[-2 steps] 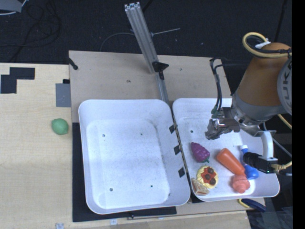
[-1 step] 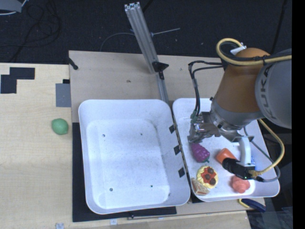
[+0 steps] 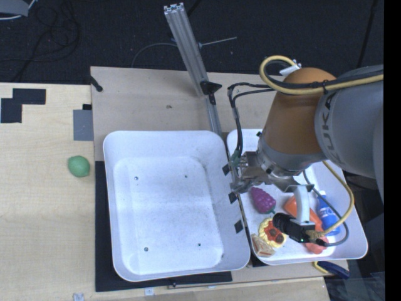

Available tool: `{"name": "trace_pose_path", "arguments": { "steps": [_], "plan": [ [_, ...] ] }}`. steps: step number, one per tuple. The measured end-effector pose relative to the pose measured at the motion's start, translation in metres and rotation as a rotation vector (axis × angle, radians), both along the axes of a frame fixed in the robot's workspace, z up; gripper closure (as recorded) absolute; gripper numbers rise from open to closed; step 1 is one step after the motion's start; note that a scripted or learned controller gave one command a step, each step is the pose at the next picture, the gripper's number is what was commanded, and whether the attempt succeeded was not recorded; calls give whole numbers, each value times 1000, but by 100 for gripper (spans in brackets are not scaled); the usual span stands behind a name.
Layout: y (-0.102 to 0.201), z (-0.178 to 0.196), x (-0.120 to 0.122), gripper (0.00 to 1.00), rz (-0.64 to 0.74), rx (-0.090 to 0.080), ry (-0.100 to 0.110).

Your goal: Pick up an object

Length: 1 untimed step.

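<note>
My gripper (image 3: 243, 179) hangs low over the left rim of the right bin (image 3: 357, 246), under the grey and orange wrist. A purple berry-like toy (image 3: 263, 200) lies just to the right of it and a little nearer the front, apart from it. An orange piece (image 3: 292, 204) and a blue piece (image 3: 326, 216) lie further right. At the bin's front sit a pizza-slice toy (image 3: 269, 235) and a red piece (image 3: 314, 248). The arm hides the back of this bin.
The left bin (image 3: 119, 149) stands beside the right one, their rims touching. A green ball (image 3: 79, 166) rests on the bench to the left of the bins. A slanted aluminium strut (image 3: 191, 49) rises behind the bins.
</note>
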<state>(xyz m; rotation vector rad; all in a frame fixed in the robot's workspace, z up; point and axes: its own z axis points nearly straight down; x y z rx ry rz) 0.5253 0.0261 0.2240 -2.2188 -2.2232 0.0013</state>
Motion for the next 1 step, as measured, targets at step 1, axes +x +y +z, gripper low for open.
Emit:
{"name": "trace_pose_path", "arguments": {
  "steps": [1],
  "plan": [
    [61,-3,-8,100,2,1,0]
  ]
}}
